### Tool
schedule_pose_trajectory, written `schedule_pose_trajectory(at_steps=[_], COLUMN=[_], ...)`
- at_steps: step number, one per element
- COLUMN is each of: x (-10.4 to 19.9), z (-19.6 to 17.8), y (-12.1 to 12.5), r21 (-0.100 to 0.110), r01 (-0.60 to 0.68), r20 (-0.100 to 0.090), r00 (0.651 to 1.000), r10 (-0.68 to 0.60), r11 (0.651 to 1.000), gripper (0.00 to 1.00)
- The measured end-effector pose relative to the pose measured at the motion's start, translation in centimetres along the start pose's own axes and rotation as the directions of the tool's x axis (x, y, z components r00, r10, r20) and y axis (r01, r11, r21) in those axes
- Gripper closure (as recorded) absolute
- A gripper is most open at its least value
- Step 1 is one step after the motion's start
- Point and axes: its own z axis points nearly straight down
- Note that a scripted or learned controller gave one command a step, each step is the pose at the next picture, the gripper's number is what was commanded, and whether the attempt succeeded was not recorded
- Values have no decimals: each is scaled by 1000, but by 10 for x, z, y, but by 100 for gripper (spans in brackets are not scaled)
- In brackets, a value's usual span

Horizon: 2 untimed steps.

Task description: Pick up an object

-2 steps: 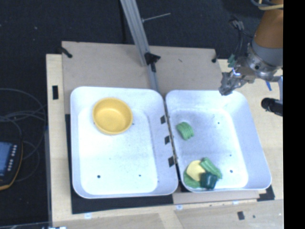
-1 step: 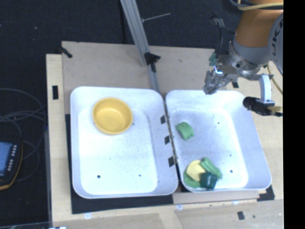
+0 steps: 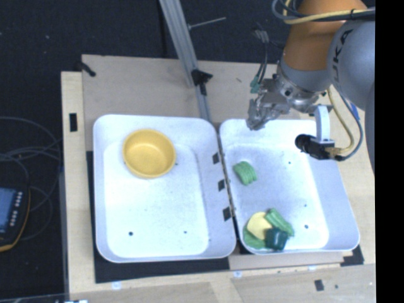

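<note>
pos: my gripper hovers at the right bin's far-left corner | jaws: cannot tell | target: small green object lies alone near the bin's left wall | handling: likely light, soft; pinch across its narrow middle | unclear: near-corner pile overlaps, shapes indistinct

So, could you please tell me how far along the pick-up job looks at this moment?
Nothing looks picked up yet. The pincer hangs over the far left corner of the right bin with nothing visibly between its fingers. The green piece lies alone on the bin floor; a yellow, green and teal cluster sits near the front edge. Left to do: descend, grip one, lift.
</note>
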Motion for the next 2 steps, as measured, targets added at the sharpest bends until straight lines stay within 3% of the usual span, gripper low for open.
schedule_pose_trajectory(at_steps=[2], x=[115], z=[20], y=[-1], r21=[0], r01=[0], r20=[0], r00=[1000], r10=[0], r11=[1000], gripper=[100])
